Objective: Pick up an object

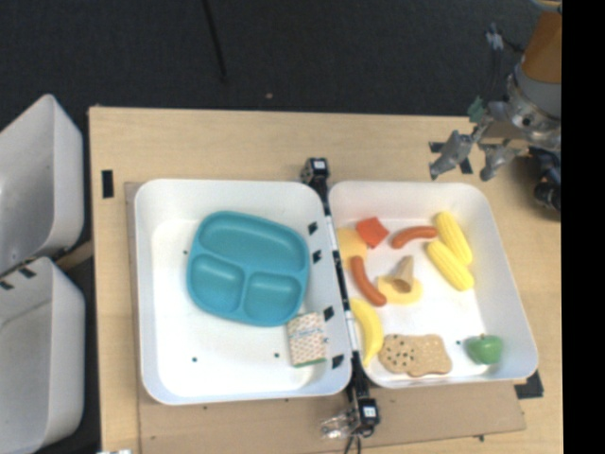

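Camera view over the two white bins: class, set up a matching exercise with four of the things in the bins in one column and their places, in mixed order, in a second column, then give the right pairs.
Things:
1. blue divided plate
2. green apple
3. red block
4. cookies

Places:
A. right bin, near right corner
B. left bin, in the middle
C. right bin, along the near wall, left of the apple
D. right bin, far left part

Pairs: 1-B, 2-A, 3-D, 4-C

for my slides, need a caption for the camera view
Gripper open above the right bin of toy food; blue tray in left bin.
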Motion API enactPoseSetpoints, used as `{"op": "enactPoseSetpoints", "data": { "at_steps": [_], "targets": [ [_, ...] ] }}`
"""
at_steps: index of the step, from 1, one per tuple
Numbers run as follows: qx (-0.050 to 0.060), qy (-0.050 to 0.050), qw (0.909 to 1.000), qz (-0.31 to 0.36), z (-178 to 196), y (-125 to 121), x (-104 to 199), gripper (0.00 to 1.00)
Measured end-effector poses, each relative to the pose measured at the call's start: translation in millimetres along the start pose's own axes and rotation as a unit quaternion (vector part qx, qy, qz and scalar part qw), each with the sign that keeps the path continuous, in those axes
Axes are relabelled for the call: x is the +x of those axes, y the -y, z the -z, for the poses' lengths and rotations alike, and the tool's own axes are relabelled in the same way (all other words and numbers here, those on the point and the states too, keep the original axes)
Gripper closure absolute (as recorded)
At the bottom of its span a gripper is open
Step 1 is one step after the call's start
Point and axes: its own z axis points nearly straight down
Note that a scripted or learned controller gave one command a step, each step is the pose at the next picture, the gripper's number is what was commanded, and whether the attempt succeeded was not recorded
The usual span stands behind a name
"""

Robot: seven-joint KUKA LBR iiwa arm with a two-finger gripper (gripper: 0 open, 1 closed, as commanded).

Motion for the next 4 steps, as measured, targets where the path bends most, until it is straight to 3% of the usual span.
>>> {"op": "enactPoseSetpoints", "data": {
  "at_steps": [1,3,4],
  "targets": [
    [-0.005,0.001,1.0000,0.001,6.1,-1.5,0.2,0.00],
    [-0.002,0.001,1.0000,-0.002,-95.5,-9.9,-12.8,0.00],
    [-0.002,0.001,1.0000,-0.001,-143.2,-1.0,-10.4,0.00]
  ]
}}
